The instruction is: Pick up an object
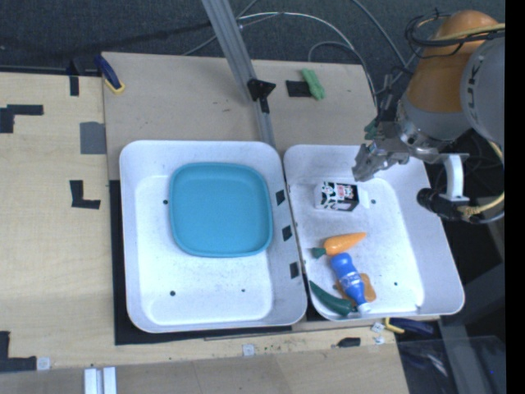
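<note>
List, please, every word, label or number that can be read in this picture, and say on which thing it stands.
No text can be read.
Black-and-white card in the right bin: black marks, too blurred to read.
Blue bottle: its label is too small to read.
Blue plate: no text.

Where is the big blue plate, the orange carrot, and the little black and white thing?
blue plate (220,208): camera view, left bin, on its flat middle.
orange carrot (345,242): camera view, right bin, on its body.
black and white thing (337,195): camera view, right bin, on its top face.
</note>
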